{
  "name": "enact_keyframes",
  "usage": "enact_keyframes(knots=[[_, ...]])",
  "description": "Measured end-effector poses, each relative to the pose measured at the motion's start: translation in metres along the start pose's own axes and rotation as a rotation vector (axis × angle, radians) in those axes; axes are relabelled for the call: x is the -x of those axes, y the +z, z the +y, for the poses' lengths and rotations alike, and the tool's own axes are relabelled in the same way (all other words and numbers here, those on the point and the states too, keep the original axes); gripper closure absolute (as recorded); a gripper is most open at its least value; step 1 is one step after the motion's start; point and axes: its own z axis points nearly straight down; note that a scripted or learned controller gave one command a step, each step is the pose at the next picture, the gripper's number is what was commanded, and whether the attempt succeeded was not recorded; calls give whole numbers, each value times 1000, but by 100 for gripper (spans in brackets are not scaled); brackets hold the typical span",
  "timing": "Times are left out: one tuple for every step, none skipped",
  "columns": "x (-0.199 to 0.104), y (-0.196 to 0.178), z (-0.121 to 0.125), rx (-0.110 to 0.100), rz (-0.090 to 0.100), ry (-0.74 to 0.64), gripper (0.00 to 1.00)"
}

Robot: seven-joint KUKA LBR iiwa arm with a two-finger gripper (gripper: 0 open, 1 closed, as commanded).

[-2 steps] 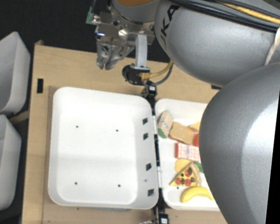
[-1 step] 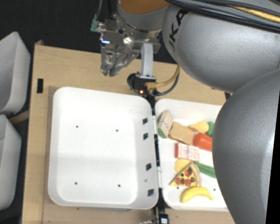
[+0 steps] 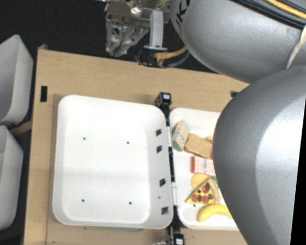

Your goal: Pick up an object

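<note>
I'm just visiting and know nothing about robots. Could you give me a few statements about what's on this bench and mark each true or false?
1. The toy food lies in the right bin. True.
2. A banana lies near that bin's front edge. True.
3. The claw is down among the food. False: it hangs beyond the bench's far edge, above the left bin.
4. A pizza slice sits in the left bin. False: it lies in the right bin, just behind the banana.
5. The two bins stand far apart. False: they sit side by side.
</note>
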Motion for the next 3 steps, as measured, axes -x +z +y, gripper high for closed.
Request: enact_keyframes(knots=[[40, 21, -31, -10, -1, 5, 100], [53, 28, -46, -8, 0, 3, 100], [8, -4, 0, 0, 1, 0, 100]])
